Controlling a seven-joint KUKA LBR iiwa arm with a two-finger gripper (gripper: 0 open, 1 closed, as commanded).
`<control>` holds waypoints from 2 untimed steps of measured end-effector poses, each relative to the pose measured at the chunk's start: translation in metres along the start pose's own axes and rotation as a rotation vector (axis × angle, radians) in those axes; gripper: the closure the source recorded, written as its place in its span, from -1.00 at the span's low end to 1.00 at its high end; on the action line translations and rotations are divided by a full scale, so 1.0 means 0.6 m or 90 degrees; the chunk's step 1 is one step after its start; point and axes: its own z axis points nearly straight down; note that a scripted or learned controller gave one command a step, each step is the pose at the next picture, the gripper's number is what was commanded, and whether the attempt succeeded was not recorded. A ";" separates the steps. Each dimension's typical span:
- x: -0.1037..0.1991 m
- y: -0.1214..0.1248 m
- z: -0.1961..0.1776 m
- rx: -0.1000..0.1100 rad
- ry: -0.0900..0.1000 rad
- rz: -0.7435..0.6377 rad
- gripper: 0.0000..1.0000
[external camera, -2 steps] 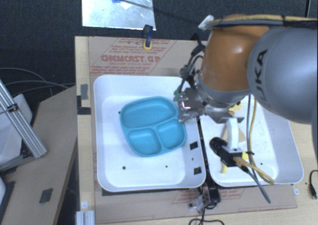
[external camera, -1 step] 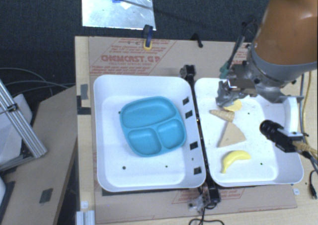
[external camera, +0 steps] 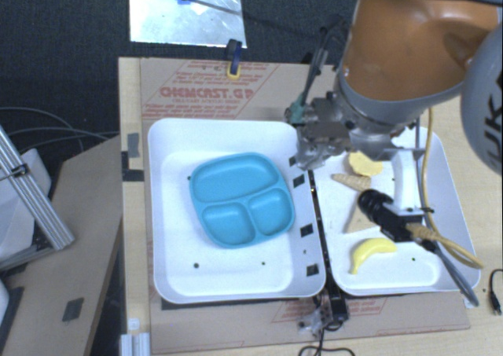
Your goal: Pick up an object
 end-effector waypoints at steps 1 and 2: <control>0.041 -0.001 0.063 0.003 0.000 0.000 1.00; -0.036 0.001 -0.113 -0.005 0.001 0.006 1.00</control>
